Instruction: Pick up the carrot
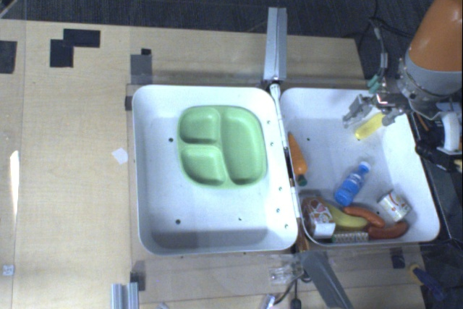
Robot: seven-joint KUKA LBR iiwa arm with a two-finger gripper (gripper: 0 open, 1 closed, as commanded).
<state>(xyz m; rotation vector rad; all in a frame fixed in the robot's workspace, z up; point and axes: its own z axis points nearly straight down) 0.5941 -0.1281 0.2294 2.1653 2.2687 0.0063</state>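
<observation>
In the right bin [427, 188], along its left wall: carrot [296, 155], orange, lying lengthwise | pincer [370, 112] near the far wall, well apart, gripping a yellow object [368, 127] (identity unclear) | left bin [148, 155]: green tray [221, 145]

Green tray [221, 145] (left bin [155, 228])

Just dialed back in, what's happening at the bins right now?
The arm's gripper is over the upper right part of the right bin, next to a yellow object. The carrot lies untouched along that bin's left wall, well away from the gripper. A blue bottle and other items sit near the bin's lower edge. The left bin holds a green divided tray.
</observation>
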